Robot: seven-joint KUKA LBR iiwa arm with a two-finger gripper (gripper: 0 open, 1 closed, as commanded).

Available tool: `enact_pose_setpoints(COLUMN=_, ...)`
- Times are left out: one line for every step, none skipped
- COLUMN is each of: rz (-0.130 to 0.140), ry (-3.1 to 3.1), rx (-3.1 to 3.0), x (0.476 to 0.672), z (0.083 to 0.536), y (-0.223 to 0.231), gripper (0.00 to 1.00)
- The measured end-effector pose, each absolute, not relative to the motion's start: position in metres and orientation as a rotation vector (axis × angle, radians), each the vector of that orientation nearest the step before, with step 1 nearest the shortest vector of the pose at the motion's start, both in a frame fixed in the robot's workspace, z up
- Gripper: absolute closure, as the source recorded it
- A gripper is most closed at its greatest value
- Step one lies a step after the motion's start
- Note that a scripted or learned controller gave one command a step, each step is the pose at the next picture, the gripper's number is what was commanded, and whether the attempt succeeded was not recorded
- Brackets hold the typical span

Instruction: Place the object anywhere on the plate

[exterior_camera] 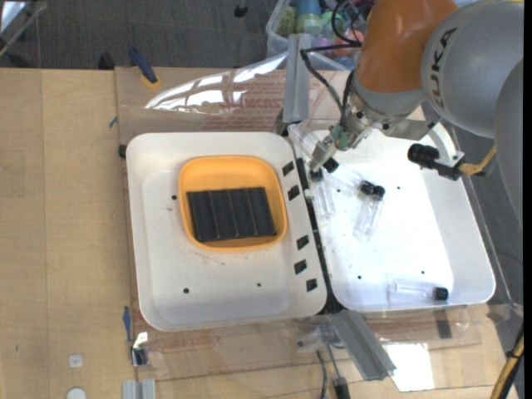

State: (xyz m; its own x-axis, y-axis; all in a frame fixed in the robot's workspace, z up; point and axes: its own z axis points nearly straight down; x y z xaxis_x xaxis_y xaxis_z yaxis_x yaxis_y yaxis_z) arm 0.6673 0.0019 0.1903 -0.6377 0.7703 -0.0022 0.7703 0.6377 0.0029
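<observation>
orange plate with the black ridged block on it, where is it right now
The orange square plate sits in the left white bin, towards its back, carrying a black ridged block.

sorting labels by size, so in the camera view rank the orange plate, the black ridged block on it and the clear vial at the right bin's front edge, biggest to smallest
1. orange plate
2. black ridged block
3. clear vial

The gaps are plain, so nearness to the camera does not blur the order.

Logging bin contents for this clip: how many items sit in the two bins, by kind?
Orange plate: 1, in the left bin
Black ridged block: 1, lying on that plate
Clear vials with black caps: 3, in the right bin ()
Total: 5
</observation>
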Motion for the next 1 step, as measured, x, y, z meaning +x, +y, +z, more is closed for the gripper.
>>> enact_pose_setpoints(rz=0.003, ry=2.84, rx=1.336, x=0.6673, z=0.1902, y=0.0017, gripper=0.0)
